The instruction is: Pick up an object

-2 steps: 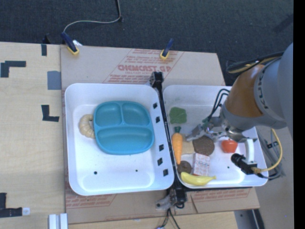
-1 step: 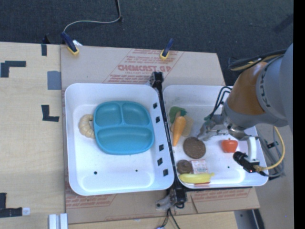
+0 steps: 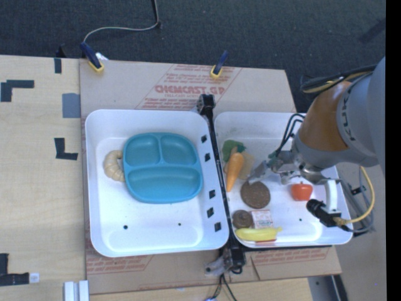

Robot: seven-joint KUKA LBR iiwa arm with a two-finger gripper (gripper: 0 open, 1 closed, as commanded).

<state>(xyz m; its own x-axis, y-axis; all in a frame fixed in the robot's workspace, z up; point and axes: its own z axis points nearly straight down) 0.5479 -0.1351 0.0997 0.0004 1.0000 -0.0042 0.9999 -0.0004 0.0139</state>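
The right bin [image 3: 313, 125] holds several toy foods. An orange carrot [image 3: 234, 168] with a green top [image 3: 232, 148] lies along its left wall. A round brown patty [image 3: 255, 195] sits in the middle, with a red tomato [image 3: 301, 191] to its right. A small brown cookie [image 3: 242, 219], a white and pink packet [image 3: 263, 218] and a yellow banana [image 3: 258, 234] lie near the front edge. My gripper [image 3: 268, 169] hangs low in this bin, just above the patty and right of the carrot. Nothing shows in its grasp.
The left bin [image 3: 106, 231] holds a blue divided plate [image 3: 163, 167] and a beige ring-shaped piece [image 3: 113, 165] at the plate's left edge. A black divider [image 3: 213, 162] separates the bins. The grey arm [image 3: 341, 127] covers the right bin's far right side.
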